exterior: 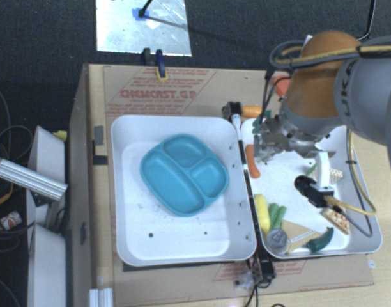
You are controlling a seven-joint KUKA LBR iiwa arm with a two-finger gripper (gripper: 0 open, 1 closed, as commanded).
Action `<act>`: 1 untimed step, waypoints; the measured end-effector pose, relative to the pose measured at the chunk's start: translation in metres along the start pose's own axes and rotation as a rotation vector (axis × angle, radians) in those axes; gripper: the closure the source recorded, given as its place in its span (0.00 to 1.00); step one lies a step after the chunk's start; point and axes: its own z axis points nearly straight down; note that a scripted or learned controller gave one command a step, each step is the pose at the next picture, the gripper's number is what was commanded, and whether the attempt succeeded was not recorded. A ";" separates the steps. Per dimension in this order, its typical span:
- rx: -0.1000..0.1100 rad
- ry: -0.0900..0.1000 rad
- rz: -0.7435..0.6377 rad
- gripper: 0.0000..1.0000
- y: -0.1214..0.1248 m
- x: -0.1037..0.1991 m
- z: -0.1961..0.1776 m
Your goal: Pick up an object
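Both bins are seen in plain white, the left bin (119,171) and the right bin (288,171) alike. A divided plate (183,174) in light blue is shown in the left one. In the right one an orange stick (252,162), a yellow piece (262,211), green pieces (277,216), a dark teal piece (322,240), a dull grey disc (276,238) and a tan piece (337,219) marked with pale specks are found. The arm (374,101) is coloured grey, with an orange band (323,69). The bench (157,82) is cardboard brown, printed with red lettering

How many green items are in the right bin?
2. A light green one lies beside the yellow piece by the bin's inner wall; a dark green one lies near its front rim. The arm may hide others.
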 end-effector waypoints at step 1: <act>0.002 0.001 -0.003 1.00 0.001 0.029 0.011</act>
